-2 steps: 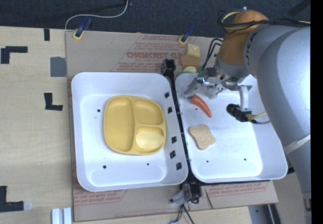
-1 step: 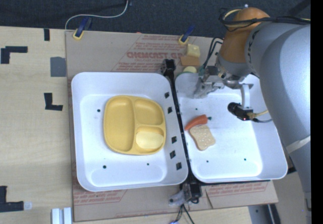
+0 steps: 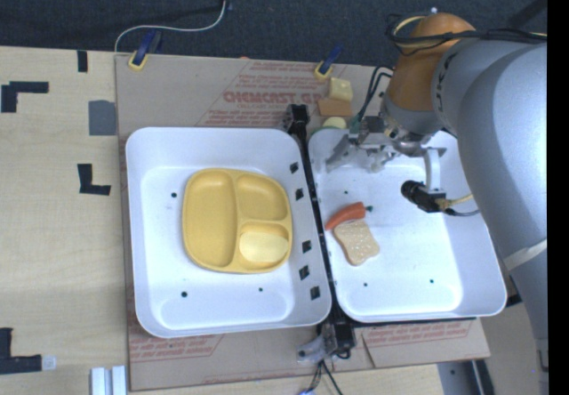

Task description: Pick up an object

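On the counter (image 3: 53, 206) the grey arm (image 3: 498, 117) bends down into the right bin's (image 3: 462, 291) far corner, its pincer (image 3: 348, 151) spread, above the bread slice (image 3: 358, 244) and carrot (image 3: 345, 214).

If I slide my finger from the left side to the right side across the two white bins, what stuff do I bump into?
Left bin → yellow divided plate → black clips between the bins → slice of toy bread → gripper → right bin.
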